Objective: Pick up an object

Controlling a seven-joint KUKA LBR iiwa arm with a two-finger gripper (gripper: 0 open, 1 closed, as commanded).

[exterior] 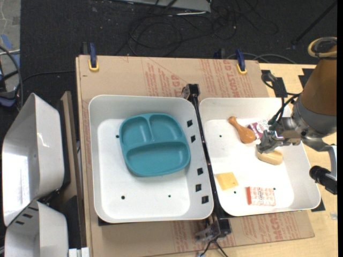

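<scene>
In the right bin [230,208] lie a brown drumstick-shaped toy [243,130], a small pink-and-white packet [256,127], a tan bread-like piece [269,157], a yellow cheese square [226,181] and a red-and-white packet [261,195]. My gripper [269,143] reaches in from the right and hangs low over the upper end of the tan piece, just right of the drumstick. Its fingers point down at the tan piece.
The left bin [102,197] holds a teal divided plate [154,144]. A black divider with clips [199,143] runs between the bins. The arm's grey and orange body [320,100] covers the right bin's far right corner. Grey tubs [29,154] stand left of the bench.
</scene>
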